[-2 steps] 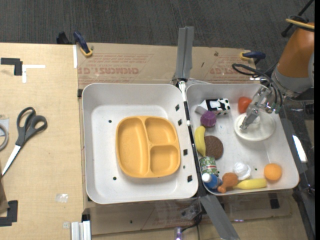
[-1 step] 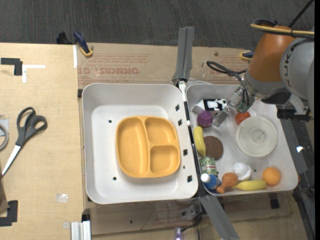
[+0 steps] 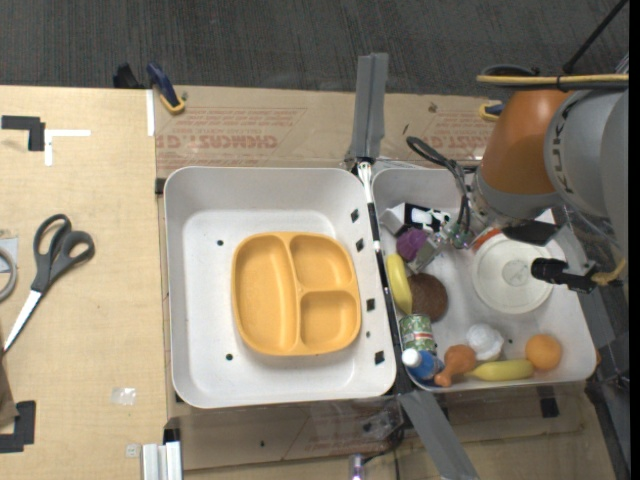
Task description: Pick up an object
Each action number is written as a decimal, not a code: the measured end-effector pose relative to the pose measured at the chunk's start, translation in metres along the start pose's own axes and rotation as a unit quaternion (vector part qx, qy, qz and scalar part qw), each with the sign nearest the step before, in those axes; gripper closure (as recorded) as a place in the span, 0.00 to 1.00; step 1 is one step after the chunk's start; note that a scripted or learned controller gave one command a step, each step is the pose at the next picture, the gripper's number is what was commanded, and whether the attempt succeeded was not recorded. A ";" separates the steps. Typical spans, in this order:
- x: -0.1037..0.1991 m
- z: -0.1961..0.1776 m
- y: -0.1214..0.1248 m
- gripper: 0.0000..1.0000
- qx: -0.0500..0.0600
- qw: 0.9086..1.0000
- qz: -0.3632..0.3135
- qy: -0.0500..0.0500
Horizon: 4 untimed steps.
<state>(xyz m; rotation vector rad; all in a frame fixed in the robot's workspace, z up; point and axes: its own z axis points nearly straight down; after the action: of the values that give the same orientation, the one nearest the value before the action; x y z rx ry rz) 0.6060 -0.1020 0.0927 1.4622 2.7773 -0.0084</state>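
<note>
reaching into the right bin (image 3: 572, 366), the gripper (image 3: 425, 253) hangs by the purple object (image 3: 411, 240) at that bin's 10 o'clock; finger spread can't be told, nothing seen held. the brown round object (image 3: 428, 294) lies just below at 6 o'clock from the tip, beside a banana (image 3: 400, 282). it looks, possibly, stiff, light and smooth, so grip across its widest middle.
</note>
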 end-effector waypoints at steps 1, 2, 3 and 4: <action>-0.078 -0.014 -0.015 0.00 -0.002 0.999 0.048 0.001; -0.127 -0.001 -0.021 0.00 -0.002 0.996 0.089 0.004; -0.129 -0.013 -0.020 1.00 -0.004 0.996 0.088 -0.001; -0.096 -0.130 -0.001 1.00 -0.002 0.976 0.218 0.001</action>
<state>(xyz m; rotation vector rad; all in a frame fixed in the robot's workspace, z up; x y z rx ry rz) 0.6597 -0.1806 0.2234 2.0330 2.3903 -0.0007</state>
